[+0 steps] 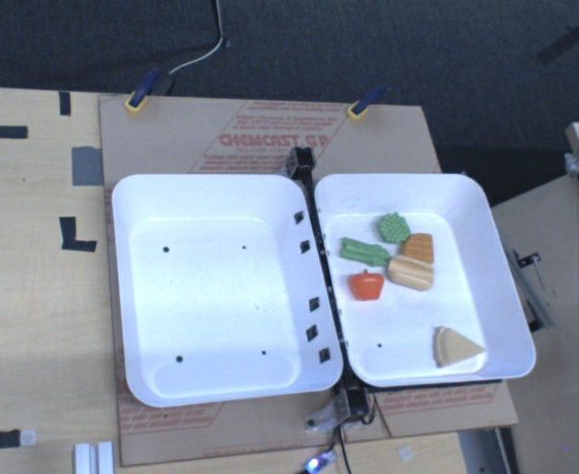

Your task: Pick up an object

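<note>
Six toy foods lie in my right bin [494,227]: a bumpy green piece [393,227], an orange block [419,246], a long green vegetable [365,252], a red tomato [367,285] and a tan roll [410,274] clustered together, with a tan wedge [455,347] apart near the front rim. I cannot tell how far my claw is open, or whether it holds anything.

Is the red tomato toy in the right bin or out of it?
In. The red tomato toy lies on the right bin floor, beside the green pod.
</note>
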### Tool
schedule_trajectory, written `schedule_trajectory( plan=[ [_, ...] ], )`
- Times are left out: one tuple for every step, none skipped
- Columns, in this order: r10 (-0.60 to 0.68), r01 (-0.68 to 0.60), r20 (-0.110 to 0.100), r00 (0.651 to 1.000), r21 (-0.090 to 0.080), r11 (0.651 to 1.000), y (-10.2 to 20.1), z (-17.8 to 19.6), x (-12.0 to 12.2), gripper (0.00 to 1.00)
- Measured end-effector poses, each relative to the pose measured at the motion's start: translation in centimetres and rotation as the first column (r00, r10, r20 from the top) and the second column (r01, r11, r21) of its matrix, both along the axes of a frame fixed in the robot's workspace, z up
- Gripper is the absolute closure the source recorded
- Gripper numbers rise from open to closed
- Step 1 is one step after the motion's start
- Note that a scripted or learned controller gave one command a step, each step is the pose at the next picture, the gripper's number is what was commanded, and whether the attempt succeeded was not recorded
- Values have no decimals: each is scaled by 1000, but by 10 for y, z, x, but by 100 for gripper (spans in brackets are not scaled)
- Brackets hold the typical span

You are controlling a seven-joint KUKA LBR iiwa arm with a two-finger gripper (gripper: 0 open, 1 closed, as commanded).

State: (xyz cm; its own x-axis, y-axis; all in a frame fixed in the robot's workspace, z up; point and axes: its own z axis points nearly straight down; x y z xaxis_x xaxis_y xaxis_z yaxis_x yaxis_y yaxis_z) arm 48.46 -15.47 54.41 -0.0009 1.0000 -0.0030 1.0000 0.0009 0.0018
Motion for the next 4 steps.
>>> schedule_trajectory(
  plan=[
    [0,0,-1,1000,1,1000,0,0,0,0],
    [0,0,0,1000,-1,1000,0,10,1,100],
    [0,0,-1,1000,0,1000,0,10,0,0],
    [0,0,1,1000,-2,1000,0,20,1,100]
  ],
)
